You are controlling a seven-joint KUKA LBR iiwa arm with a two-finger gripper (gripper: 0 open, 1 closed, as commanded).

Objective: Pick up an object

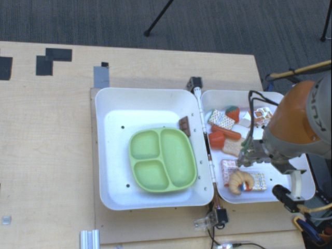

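Observation:
My gripper [246,158] hangs low over the right bin [311,191], just above a croissant [239,181] that lies on a flat printed packet [257,180]. To the gripper's left sit a pale cracker square [231,147] and an orange-red piece [224,135]. Farther back lie a white box with red checks [222,120], a small red and green fruit [232,111] and a printed card [262,115]. The arm hides the bin's right middle.
The left bin [111,154] holds a green plate with three compartments [162,160]. A small brown piece [184,123] lies by the left bin's right wall. A ridge [203,134] divides the two bins. Bare wooden bench [46,154] stretches to the left.

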